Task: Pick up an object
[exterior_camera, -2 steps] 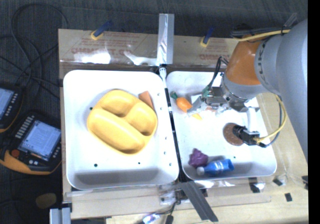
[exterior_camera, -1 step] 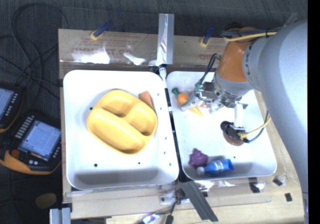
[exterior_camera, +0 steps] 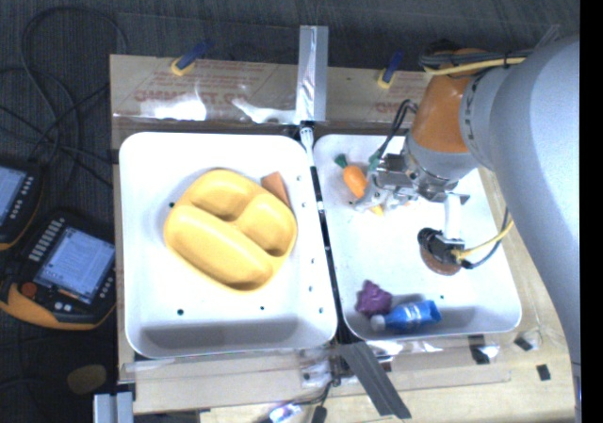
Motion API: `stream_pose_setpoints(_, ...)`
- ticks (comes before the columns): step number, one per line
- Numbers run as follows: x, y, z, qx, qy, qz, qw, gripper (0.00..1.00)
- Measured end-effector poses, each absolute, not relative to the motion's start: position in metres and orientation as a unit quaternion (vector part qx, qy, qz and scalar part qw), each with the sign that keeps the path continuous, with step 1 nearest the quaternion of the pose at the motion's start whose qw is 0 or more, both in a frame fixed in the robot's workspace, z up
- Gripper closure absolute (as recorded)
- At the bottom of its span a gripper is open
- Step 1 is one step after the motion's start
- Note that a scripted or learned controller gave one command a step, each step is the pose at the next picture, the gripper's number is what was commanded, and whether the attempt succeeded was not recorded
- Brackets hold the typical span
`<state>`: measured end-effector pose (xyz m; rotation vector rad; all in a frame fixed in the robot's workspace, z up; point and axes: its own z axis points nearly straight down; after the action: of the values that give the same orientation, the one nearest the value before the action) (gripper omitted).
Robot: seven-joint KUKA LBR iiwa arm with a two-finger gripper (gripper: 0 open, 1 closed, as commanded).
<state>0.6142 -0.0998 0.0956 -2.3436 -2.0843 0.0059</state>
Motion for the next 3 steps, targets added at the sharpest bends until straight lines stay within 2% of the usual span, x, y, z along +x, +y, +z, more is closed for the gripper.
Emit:
stream_pose_setpoints(1,0.577,-0.050,0.225,-0.710,-0.705,0.0006,0.001,1.00)
stream_pose_setpoints(2,0.550,0.006,0.194,-0.731,-0.682,0.0019,0.001,1.00)
stream_pose_setpoints(3,0.520,-0.010,0.190,-0.742,-0.671,0.0023,0.001,1.00)
